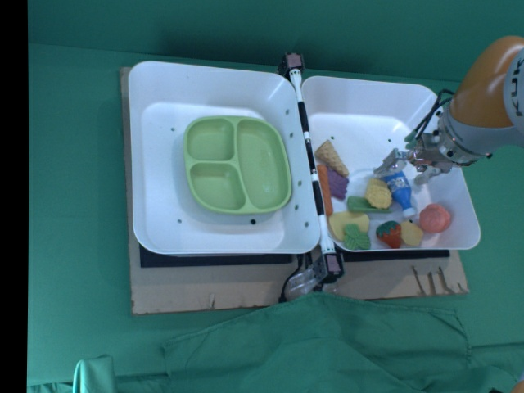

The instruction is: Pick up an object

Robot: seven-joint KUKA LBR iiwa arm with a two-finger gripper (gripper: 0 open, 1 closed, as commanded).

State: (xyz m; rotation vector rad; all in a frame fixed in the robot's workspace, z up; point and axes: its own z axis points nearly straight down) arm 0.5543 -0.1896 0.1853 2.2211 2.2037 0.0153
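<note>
We see the gripper (pixel 407 164) low in the right bin (pixel 360 105), right over the blue bottle (pixel 399 188); whether it grips, we can't tell. Green cloth (pixel 74 219) covers the bench; the green tray (pixel 237 164) sits left.

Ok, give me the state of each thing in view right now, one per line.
Gripper: low in the right bin, over the blue bottle.
Blue bottle: lying flat among the toy food.
Green divided plate: flat in the left bin, compartments bare.
Carrot: lying by the divider.
</note>
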